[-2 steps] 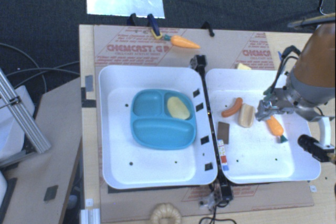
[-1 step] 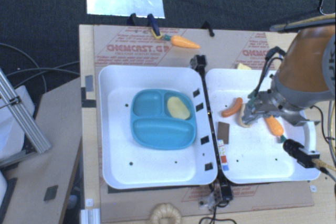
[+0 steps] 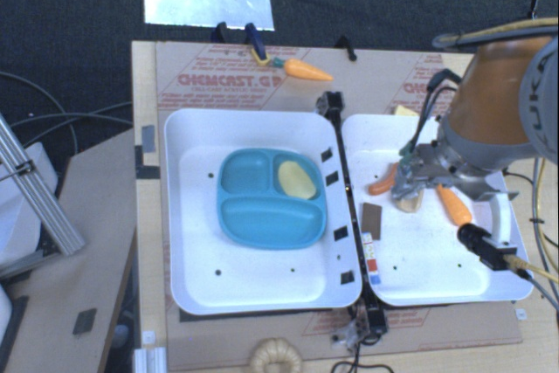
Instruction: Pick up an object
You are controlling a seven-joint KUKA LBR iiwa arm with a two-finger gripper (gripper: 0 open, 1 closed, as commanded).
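Observation:
My gripper (image 3: 407,185) hangs low over the middle of the right bin (image 3: 437,275), reaching in from the right. Directly beneath it lies a small tan object (image 3: 410,203); whether the gripper touches it is hidden. An orange carrot-like piece (image 3: 382,184) lies just left of the gripper, and a second orange piece (image 3: 454,205) lies just right of it. A dark brown block (image 3: 371,219) rests near the bin's left wall, in front of the gripper.
The left bin (image 3: 201,275) holds a blue divided plate (image 3: 262,223) with a yellow item (image 3: 297,179) in its back right compartment. A toy carrot (image 3: 301,70) lies on the board behind the bins. A pale yellow piece (image 3: 403,110) sits at the right bin's back rim.

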